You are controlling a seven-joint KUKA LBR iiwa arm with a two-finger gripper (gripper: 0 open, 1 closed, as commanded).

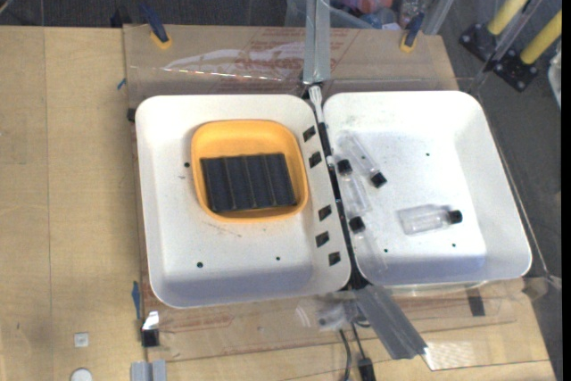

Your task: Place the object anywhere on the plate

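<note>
With the ribbed block [248, 181] lying flat on the orange plate [250, 135], centre-left of the frame, I judge the placing done and nothing left but staying clear; the gripper's state I cannot tell.

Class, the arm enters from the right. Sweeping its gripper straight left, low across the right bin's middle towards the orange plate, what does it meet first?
Probably the clear black-capped bottle lying in the right bin, though height is unclear; further bottles lie near the divider.
</note>
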